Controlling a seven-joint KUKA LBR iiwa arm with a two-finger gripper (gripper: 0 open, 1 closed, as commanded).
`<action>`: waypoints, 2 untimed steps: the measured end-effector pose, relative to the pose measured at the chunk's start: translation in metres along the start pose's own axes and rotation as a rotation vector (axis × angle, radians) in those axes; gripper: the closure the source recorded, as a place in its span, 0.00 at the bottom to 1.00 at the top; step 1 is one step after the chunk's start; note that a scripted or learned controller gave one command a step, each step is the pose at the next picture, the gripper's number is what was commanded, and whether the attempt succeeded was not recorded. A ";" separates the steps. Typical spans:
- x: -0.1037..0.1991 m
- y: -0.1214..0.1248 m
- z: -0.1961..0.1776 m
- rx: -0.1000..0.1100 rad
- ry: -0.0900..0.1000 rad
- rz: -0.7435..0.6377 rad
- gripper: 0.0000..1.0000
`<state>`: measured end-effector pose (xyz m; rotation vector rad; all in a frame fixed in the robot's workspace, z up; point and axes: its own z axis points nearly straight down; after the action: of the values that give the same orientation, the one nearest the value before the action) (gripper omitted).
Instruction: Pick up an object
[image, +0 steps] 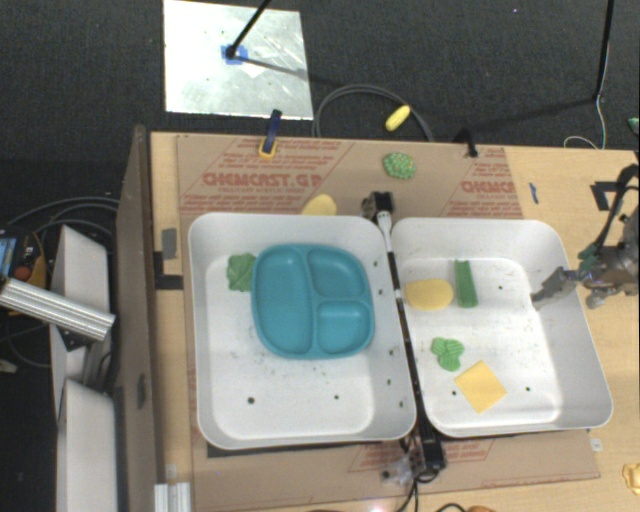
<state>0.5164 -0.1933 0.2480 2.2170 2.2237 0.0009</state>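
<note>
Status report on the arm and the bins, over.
Claw at right bin's right rim, holding nothing. Yellow oval, green stick, yellow square untouched. Path clear.

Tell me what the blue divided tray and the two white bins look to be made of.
Blue divided tray: likely moulded plastic, a smooth, slightly glossy surface with rounded compartment walls. Left bin and right bin: probably thin formed plastic, matte white, with soft rounded corners and shallow sloped walls, speckled with dark marks. Metal cannot be ruled out.
</note>
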 end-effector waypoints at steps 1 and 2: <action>0.044 -0.025 0.102 0.010 0.006 -0.001 0.00; 0.107 -0.008 0.167 0.002 0.003 -0.007 0.00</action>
<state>0.5083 -0.0860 0.0810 2.2116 2.2337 0.0014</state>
